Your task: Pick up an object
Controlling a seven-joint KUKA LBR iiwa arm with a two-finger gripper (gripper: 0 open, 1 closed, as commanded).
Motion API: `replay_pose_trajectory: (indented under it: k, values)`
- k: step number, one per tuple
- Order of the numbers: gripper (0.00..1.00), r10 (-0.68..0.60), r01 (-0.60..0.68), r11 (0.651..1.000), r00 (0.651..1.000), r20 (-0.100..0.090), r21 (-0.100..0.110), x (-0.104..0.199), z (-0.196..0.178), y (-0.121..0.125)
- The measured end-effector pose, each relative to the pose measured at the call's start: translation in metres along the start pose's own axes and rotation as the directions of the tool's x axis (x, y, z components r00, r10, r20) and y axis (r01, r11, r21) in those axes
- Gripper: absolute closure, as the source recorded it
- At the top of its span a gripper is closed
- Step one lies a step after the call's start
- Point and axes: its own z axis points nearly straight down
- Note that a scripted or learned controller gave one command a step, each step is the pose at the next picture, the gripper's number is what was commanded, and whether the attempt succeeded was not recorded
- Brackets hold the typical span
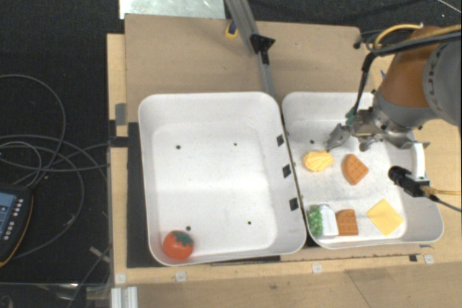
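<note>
White right bin (303,108), gripper (349,137) low over its upper half, fingers spread, nothing between them. Approach step, by the look of it; no grasp yet. Yellow ridged piece (317,161) just below and to the gripper's left, orange waffle-like piece (354,169) just below, both apart from the fingertips. Next: pick one, centre above it, lower straight, close. Red tomato (177,244) far off in the left bin (155,112).

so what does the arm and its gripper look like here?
Grey arm with a broad orange band above the wrist. Yellow and black cables loop over it. The gripper is grey metal with two slim fingers, plus a small green spot near its base.
</note>
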Motion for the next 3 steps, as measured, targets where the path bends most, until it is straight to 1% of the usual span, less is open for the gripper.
replay_pose_trajectory:
  k: [1, 2, 3]
  values:
    - [1.00, 0.000, 0.000, 1.000, 1.000, 0.001, -0.006, -0.001, -0.014, 0.002]
    - [1.00, -0.002, 0.002, 1.000, 1.000, 0.002, -0.010, -0.004, -0.078, 0.002]
    - [1.00, -0.005, 0.005, 1.000, 1.000, 0.003, -0.010, -0.005, -0.133, 0.004]
